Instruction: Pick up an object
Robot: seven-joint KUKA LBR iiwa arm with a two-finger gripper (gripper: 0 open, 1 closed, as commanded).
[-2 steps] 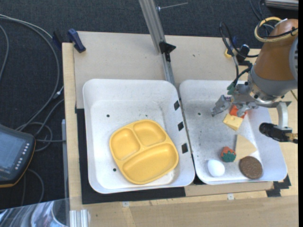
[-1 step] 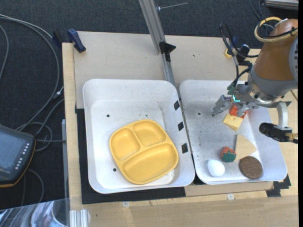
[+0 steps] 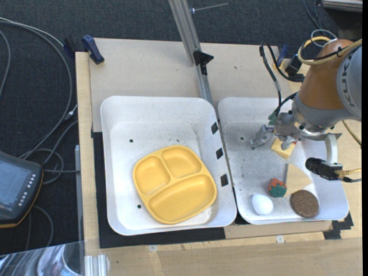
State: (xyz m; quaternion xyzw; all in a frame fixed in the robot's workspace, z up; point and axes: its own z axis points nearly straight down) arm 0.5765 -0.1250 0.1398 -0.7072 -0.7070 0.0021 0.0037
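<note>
The claw (image 3: 275,138) hangs low over the right bin (image 3: 247,114), just beside a pale yellow block (image 3: 282,149); whether it is spread or pressed together cannot be told. Nearer the bin's front lie a white egg (image 3: 262,204), a brown round disc (image 3: 303,203), and a small green-and-orange toy (image 3: 278,187). The left bin (image 3: 115,119) holds a yellow divided plate (image 3: 174,183).

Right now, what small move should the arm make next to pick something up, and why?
Probably lower the gripper straight down onto the yellow block, because it hangs at that block in the right bin and nothing shows between its fingers.
</note>
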